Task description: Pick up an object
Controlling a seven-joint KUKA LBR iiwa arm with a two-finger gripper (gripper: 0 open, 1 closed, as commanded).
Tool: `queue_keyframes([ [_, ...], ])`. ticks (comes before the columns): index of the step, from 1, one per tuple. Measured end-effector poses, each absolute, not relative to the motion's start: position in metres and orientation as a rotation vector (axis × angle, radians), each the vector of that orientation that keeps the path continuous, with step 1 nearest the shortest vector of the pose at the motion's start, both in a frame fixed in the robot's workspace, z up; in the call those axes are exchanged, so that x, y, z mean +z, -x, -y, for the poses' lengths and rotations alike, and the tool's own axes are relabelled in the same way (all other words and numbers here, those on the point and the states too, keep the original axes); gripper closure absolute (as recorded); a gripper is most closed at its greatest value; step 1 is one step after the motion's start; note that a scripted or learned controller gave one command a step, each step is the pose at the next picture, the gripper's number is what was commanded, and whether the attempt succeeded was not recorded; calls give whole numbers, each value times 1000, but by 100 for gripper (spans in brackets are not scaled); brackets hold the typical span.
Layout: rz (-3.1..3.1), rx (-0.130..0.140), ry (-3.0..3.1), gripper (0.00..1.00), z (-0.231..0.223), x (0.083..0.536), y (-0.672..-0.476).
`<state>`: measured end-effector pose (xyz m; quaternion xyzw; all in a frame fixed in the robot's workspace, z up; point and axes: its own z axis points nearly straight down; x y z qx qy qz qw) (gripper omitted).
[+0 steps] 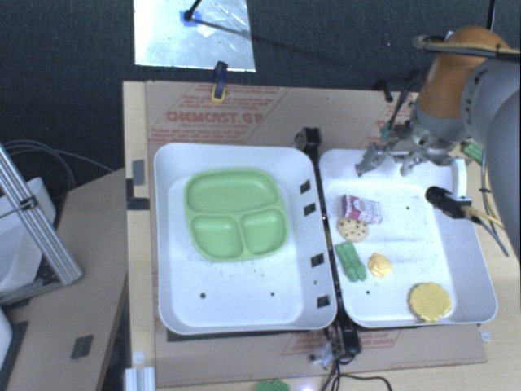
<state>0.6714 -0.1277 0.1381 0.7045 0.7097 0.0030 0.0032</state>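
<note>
Left bin (167,243) holds a green three-compartment tray (236,214), sitting toward its back half. Both bins sit on a cardboard sheet (244,112) with red print, on the surface (98,218). Yellow-and-dark clip (219,81) at the sheet's back edge. Behind it, a shiny foil square (163,23) on dark carpet (49,55), blue tape bit (192,18) on it. Aluminium extrusion (32,226) at far left, cables (49,155) beside it.

floor: dark carpet (65,55) | metal sheet (194,23) | bench: cardboard-covered (244,108)
</note>
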Motion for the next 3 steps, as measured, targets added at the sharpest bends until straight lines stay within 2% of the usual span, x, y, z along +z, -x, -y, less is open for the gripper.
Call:
queue_keyframes([
  [1,-2229,-4,-2223,0,91,81,-613],
  [2,-2223,4,-2217,100,94,95,-617],
  [3,-2227,12,-2208,100,50,191,-597],
])
